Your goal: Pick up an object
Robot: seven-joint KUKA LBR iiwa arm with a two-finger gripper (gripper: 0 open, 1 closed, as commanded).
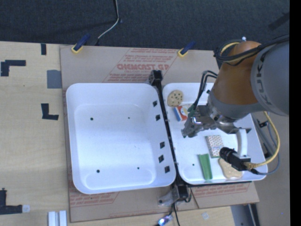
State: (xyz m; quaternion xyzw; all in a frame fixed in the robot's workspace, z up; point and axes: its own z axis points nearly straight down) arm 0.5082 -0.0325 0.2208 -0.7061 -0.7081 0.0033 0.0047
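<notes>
My gripper [190, 128] hangs over the middle of the right bin [188, 175], with the grey and orange arm above it covering the bin's far right part. A round tan cookie-like disc [175, 97] lies at the bin's back left. A blue and red piece [177, 113] lies just left of the gripper, and a small green thing [192, 109] peeks out beside the wrist. In front of the gripper lie a speckled square card [214, 145], a green bar [205, 166] and a tan lump [231, 172].
The left bin [75, 126] sits beside the right one, with a black-clipped divider [162, 126] between them. Both rest on a cardboard sheet [136, 65] on the wooden bench.
</notes>
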